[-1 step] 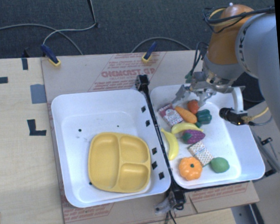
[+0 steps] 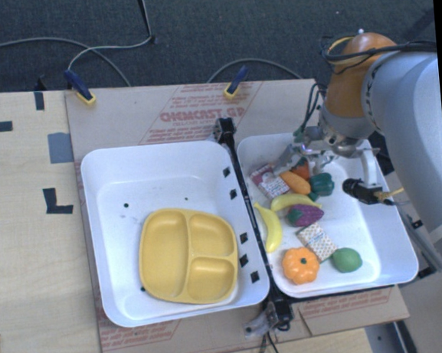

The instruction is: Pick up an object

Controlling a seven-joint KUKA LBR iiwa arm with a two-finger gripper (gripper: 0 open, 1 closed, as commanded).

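Note:
The right bin (image 2: pixel 379 231) holds several toy foods. Among them are a red and white packet (image 2: pixel 268 181), an orange carrot (image 2: pixel 295 181), a dark green piece (image 2: pixel 322 184), a purple eggplant (image 2: pixel 305 215) and a yellow banana (image 2: pixel 271 229). Nearer the front lie a checkered packet (image 2: pixel 317 241), an orange pumpkin (image 2: pixel 300 265) and a green lime (image 2: pixel 347 259). My gripper (image 2: pixel 309 157) hangs low over the back of this bin. It is just above the carrot and the green piece. The wrist hides its tips.
The left bin (image 2: pixel 111 197) holds a yellow divided tray (image 2: pixel 188 255). A black divider (image 2: pixel 242 201) runs between the bins. The arm's grey body (image 2: pixel 408 117) covers the right bin's far right side. Clamps and cables lie behind the bins.

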